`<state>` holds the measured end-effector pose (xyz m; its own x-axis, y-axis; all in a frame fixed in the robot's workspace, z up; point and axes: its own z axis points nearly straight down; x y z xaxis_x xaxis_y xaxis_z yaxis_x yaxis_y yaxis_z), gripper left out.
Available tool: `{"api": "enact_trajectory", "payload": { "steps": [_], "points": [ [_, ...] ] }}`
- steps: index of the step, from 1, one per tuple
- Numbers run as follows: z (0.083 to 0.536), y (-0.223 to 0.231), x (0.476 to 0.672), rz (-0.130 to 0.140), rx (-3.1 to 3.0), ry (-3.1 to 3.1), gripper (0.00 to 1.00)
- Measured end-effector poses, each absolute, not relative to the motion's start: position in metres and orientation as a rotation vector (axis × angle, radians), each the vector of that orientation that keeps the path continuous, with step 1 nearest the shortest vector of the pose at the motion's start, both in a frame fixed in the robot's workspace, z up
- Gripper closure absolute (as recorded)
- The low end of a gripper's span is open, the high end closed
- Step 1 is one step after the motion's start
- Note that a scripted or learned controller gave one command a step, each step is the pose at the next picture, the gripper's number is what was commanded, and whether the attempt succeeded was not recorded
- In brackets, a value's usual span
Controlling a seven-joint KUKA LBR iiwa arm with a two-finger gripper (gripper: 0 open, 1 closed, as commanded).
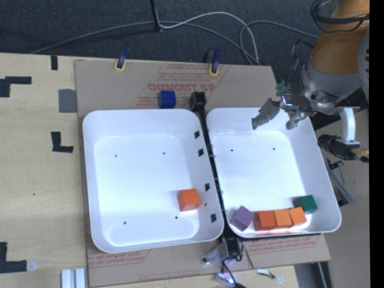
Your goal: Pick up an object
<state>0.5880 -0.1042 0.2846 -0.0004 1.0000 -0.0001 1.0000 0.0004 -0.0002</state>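
We see grey two-finger hand (277, 117) spread open, holding nothing, above right shallow white bin (324, 179) far edge. Small orange wooden cube (189, 199) sits alone in left shallow white bin (96, 179). Arm top cut off.

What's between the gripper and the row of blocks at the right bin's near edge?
Bare white bin floor in the camera view. The gripper hangs open over the far rim; the purple block, two orange blocks and green block sit near.

Orange cube (188, 199) in left bin; purple (242, 218), orange (279, 219), green (306, 204) blocks along right bin's near wall.
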Motion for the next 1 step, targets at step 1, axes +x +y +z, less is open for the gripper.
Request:
{"api": "enact_trajectory", "payload": {
  "steps": [1],
  "points": [
    [0.2120, -0.1308, 0.5163, 0.008, -2.189, -2.245, 0.00]
  ]
}}
